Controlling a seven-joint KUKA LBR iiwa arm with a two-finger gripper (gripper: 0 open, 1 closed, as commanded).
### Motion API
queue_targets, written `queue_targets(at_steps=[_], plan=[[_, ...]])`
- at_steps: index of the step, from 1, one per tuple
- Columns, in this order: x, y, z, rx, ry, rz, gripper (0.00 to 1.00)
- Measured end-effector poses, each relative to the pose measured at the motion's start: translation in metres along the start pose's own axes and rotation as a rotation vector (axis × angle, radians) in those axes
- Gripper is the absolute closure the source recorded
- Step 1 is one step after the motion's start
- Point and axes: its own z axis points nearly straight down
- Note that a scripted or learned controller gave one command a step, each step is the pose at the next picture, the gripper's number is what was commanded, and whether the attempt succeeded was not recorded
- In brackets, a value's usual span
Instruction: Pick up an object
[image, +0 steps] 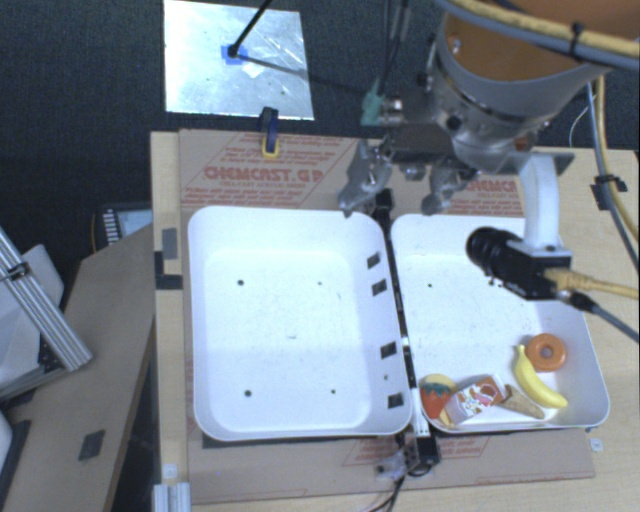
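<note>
My gripper (393, 196) hangs high over the far edge of the bins, above the divide between them. Its two fingers (358, 188) stand apart with nothing between them. In the near right corner of the right bin (450, 290) lie a yellow banana (536, 380), an orange ring-shaped piece (546, 350), a red and white packet (474, 398), a tomato-like orange and red piece (436, 394) and a small brown cone-shaped piece (522, 403). All of them are well away from the gripper, toward the near side.
The left bin (290, 320) sits beside the right one, joined by black clips along the divide. A black cylindrical device on a white post (510, 262) stands over the right bin's far right part. Cables (600, 290) run off to the right.
</note>
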Motion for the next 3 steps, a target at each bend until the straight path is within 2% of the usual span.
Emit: queue_targets(at_steps=[1, 2, 3], plan=[[0.069, 0.003, 0.001, -0.001, 0.001, -0.002, 0.00], [0.037, 0.070, 0.045, 0.001, -0.004, 0.013, 0.00], [0.059, 0.006, -0.002, -0.004, 0.002, 0.001, 0.00]])
